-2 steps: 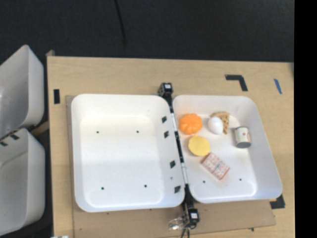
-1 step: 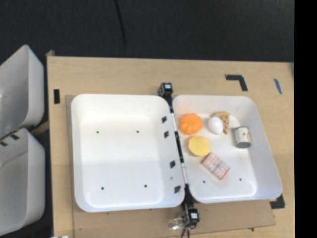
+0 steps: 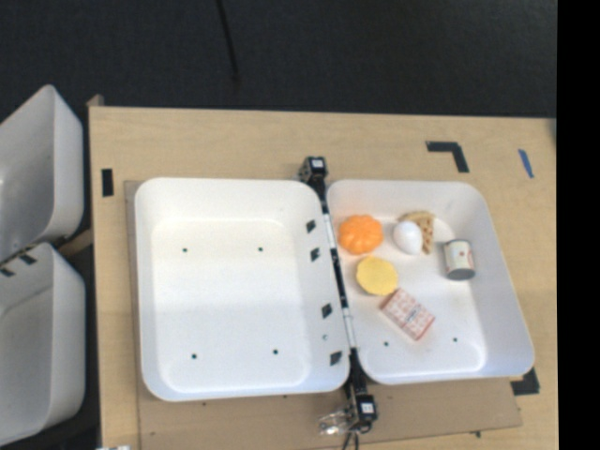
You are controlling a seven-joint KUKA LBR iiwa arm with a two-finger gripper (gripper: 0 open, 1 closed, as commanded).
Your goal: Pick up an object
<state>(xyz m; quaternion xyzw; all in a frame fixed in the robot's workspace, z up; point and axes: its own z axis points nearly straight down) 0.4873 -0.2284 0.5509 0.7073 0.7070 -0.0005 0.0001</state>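
Inside the right bin (image 3: 506, 298), clustered toward the centre divider: orange rounded piece (image 3: 360, 233), yellow disc (image 3: 377, 276) just below it, white egg (image 3: 407, 236) touching a tan item (image 3: 422, 221), small grey cylinder (image 3: 458, 259) to their right, red-and-white packet (image 3: 407, 314) lying flat nearest the front. Left bin (image 3: 225, 289) alongside, on the wooden bench (image 3: 216, 143). Gripper state impossible to tell. Likely trouble: catching two neighbours at once at the egg-and-tan-item contact; sending egg or cylinder rolling with a glancing touch; skidding off the flat packet or disc for want of an edge.
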